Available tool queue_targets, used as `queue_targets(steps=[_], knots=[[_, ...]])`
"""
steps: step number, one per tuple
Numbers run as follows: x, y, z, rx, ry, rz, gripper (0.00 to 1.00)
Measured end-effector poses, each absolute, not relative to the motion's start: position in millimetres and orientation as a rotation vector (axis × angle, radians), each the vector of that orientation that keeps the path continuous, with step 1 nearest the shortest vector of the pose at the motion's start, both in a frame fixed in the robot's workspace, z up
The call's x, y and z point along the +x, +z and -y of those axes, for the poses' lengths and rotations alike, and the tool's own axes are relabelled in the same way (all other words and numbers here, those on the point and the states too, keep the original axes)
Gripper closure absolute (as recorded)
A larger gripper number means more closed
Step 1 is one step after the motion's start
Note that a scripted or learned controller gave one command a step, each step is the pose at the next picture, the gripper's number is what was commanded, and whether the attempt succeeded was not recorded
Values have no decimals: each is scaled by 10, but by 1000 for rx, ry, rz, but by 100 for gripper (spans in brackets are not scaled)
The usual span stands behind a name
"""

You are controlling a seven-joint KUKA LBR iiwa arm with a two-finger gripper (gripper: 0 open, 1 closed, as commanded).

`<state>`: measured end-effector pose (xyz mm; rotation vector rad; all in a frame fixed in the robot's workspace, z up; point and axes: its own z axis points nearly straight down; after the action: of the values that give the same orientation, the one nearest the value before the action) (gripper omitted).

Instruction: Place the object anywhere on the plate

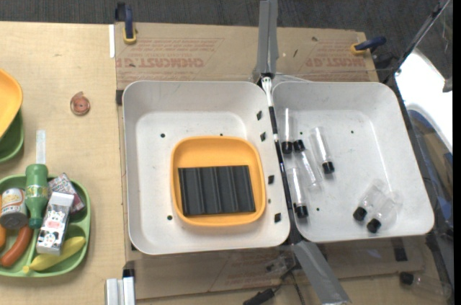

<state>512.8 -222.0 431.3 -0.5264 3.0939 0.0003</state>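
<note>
Orange marks your target: the plate [189, 152] sits centred in the left bin [137, 152], probably so a drop from above lands easily. A dark ribbed slab [216, 190] covers its floor. The right bin [403, 125] holds several clear tubes with black caps [322, 150], lying loose, well apart from the plate. One is likely your object; which, you cannot tell.

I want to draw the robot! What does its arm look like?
Beside the right shallow white bin, at the picture's edge, there is a white, blue-edged shape and thin dark rods. They are too cut off to tell whether they are arm parts.
</note>
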Motion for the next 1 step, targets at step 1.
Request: queue_targets(steps=[1], knots=[[4899, 3854, 2217, -1189, 2, -2905, 0]])
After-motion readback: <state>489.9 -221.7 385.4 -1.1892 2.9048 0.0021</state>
